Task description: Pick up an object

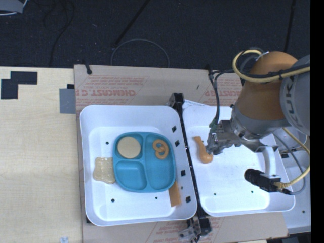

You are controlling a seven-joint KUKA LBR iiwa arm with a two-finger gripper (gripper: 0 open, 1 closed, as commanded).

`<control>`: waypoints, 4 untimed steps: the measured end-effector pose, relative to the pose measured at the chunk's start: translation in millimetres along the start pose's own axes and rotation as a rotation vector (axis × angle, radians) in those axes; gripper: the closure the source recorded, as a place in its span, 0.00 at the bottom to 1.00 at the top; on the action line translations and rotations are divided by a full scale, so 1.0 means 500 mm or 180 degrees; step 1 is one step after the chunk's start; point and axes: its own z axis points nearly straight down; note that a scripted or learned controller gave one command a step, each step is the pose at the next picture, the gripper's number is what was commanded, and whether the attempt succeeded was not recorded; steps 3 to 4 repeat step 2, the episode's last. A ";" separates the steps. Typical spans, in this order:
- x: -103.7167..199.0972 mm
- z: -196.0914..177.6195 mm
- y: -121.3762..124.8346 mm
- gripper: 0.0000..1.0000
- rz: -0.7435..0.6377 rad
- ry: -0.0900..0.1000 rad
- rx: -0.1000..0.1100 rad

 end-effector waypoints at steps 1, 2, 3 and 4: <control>0.088 -0.007 0.009 1.00 0.0008 -0.0006 -0.0002; 0.196 -0.017 0.022 1.00 0.0005 -0.0007 -0.0004; 0.196 -0.017 0.022 1.00 0.0005 -0.0007 -0.0004; 0.196 -0.017 0.022 1.00 0.0005 -0.0007 -0.0004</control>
